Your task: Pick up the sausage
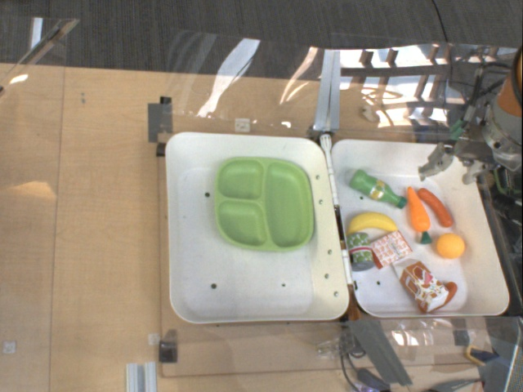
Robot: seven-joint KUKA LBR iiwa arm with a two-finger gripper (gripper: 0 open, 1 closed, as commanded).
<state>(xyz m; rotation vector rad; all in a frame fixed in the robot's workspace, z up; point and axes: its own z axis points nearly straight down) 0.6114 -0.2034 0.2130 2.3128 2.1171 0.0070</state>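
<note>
Gripper [453, 163] hangs open and empty over the right bin's [490, 305] far edge, near the sausage [437, 207], which lies by that bin's right wall touching the carrot [418, 211]; likely light, stiff, slick plastic, best pinched mid-length across its width.

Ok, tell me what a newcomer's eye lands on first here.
The green divided plate stands out, alone in the left bin. Next, the bright clutter in the right bin: sausage beside the carrot, banana, orange. The gripper hovers at that bin's far right corner.
</note>
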